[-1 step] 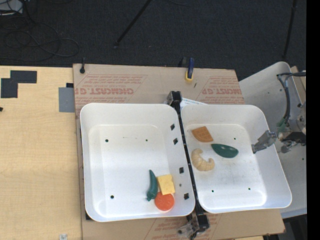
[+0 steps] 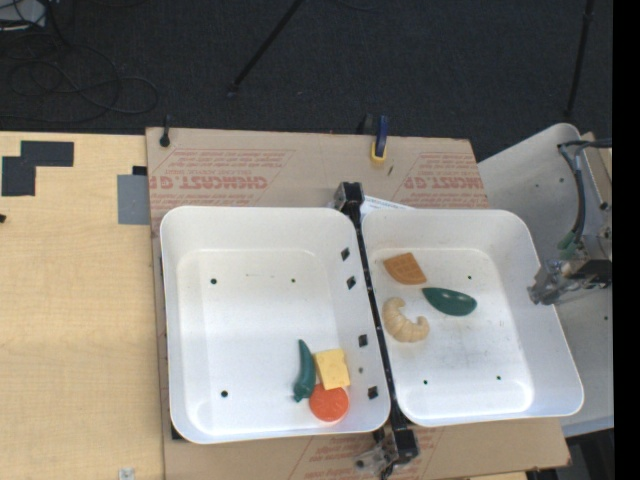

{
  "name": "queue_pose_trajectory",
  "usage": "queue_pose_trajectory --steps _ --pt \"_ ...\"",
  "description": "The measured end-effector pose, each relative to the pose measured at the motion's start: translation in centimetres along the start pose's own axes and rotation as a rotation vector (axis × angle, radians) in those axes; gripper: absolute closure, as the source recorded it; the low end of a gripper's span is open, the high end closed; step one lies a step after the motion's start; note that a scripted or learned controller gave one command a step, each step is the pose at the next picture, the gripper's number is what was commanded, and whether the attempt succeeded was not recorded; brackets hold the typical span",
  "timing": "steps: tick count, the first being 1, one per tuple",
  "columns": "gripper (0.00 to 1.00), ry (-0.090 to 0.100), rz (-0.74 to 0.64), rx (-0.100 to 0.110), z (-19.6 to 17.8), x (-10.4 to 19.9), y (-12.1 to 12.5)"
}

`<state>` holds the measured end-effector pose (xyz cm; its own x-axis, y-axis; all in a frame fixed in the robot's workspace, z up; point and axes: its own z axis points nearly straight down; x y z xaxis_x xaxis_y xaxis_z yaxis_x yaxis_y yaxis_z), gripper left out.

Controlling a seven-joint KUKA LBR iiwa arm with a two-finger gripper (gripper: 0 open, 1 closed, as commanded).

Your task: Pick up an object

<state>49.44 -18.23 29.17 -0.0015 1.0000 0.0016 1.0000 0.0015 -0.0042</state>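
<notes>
Two shallow white bins sit side by side on a sheet of brown cardboard printed with red lettering, the left bin (image 2: 200, 258) and the right bin (image 2: 520, 258) meeting along a dark divider strip with black clips. The cardboard lies on a pale wooden bench (image 2: 70, 308) marked with a few dark rectangular patches. Behind the bench the floor is dark carpet with loose cables trailing across it. A blue-and-yellow clamp (image 2: 379, 138) grips the cardboard's far edge.

In the left bin, near its front right corner, a green pepper-shaped piece (image 2: 303, 370), a yellow block (image 2: 333, 368) and an orange round piece (image 2: 328, 403) lie bunched together, touching. In the right bin, towards its left side, an orange-brown wedge (image 2: 405, 267), a dark green leaf-shaped piece (image 2: 449, 301) and a beige croissant-shaped piece (image 2: 404, 322) lie close to one another.

The gripper (image 2: 558, 280) hangs at the right bin's right rim, well apart from every object; whether it is open or closed I cannot tell from here.
</notes>
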Motion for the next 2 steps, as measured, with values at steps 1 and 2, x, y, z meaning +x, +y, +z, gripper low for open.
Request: queue_pose_trajectory --steps 1,2 --pt "1.0 -0.006 -0.002 -0.02 -15.1 2.1 0.1" --pt "1.0 0.001 -0.005 0.004 -6.2 8.7 2.8"
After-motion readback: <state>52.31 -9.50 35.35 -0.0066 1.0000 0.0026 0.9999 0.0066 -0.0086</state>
